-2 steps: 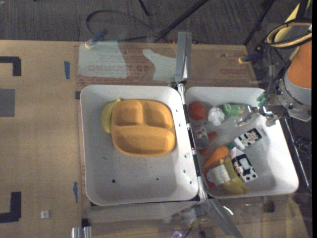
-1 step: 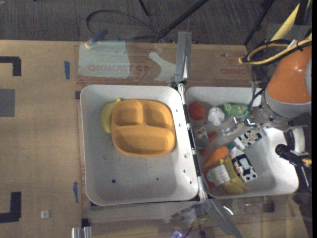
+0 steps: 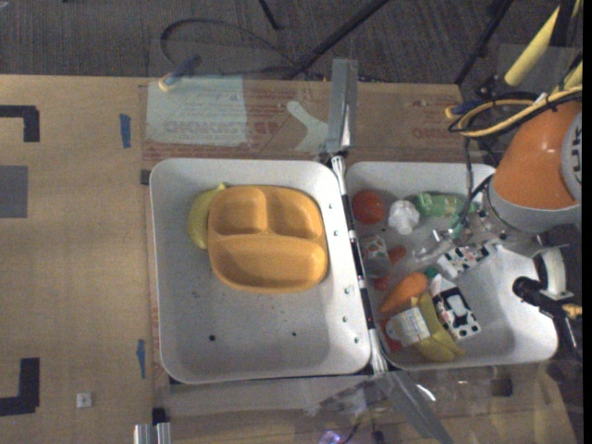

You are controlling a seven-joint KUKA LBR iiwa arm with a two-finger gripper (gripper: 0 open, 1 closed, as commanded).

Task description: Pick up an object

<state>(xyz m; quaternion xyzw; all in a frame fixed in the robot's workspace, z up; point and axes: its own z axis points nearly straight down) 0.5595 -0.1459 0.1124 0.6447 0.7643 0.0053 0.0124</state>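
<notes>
Hand [image 3: 460,251] sits low over the right bin [image 3: 518,336], in among the clutter by the clear plastic piece [image 3: 427,240], and I cannot tell its state from my feed. Candidates for the pick lie close together there: a carrot [image 3: 404,291], a red tomato-like ball [image 3: 368,206], a small carton [image 3: 413,323] and a checker-marked block [image 3: 456,311], while the orange divided plate [image 3: 267,237] rests in the left bin [image 3: 176,322]. My worry is a close on several crowded items, or on slippery clear plastic, leaving nothing held.
</notes>
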